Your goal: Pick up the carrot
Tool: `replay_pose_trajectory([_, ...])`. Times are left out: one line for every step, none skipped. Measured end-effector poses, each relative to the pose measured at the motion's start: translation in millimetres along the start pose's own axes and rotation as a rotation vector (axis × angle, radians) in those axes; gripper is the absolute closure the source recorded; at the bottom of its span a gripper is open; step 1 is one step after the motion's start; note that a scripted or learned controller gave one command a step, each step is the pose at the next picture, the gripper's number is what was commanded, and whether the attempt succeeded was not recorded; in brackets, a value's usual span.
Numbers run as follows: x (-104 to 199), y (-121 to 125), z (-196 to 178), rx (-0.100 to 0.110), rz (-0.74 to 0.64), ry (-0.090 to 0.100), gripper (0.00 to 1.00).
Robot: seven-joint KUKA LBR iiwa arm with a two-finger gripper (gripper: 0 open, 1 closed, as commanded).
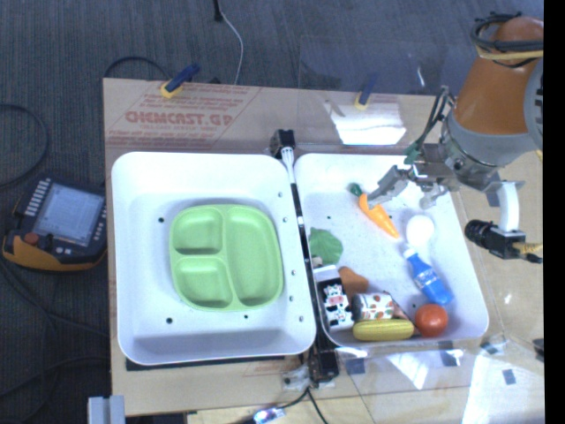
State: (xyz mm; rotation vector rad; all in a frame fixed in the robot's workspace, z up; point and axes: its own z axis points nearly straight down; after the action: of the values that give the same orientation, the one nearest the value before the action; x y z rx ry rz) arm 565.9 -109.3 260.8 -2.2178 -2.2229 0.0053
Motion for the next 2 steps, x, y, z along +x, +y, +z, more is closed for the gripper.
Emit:
replay_pose_trajectory([-19, 39, 134, 0.015, 0.020, 0.000, 0.00])
replay_pose_trajectory([-44, 73, 171, -0.011, 0.104, 0.002, 0.00])
